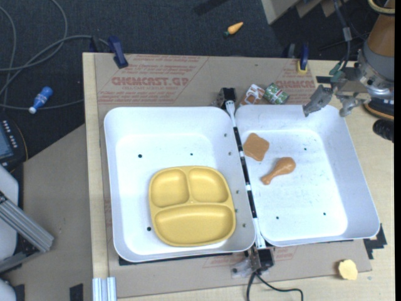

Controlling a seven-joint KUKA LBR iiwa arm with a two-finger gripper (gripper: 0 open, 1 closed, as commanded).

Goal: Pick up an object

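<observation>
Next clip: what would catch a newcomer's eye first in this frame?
The yellow divided plate fills much of the left bin. In the right bin, a toy drumstick lies just below a brown toast-like piece, near the dividing edge. The gripper hovers open over that bin's far right corner, holding nothing.

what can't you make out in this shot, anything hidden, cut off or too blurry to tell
- Pincer, camera view: motion blur hides whether it is open or shut.
- Arm: cut off by the right edge, most of it is out of frame.
- Small packets behind the right bin: too small to read or identify.
- Yellow lump on the bench: too small to name.
</observation>
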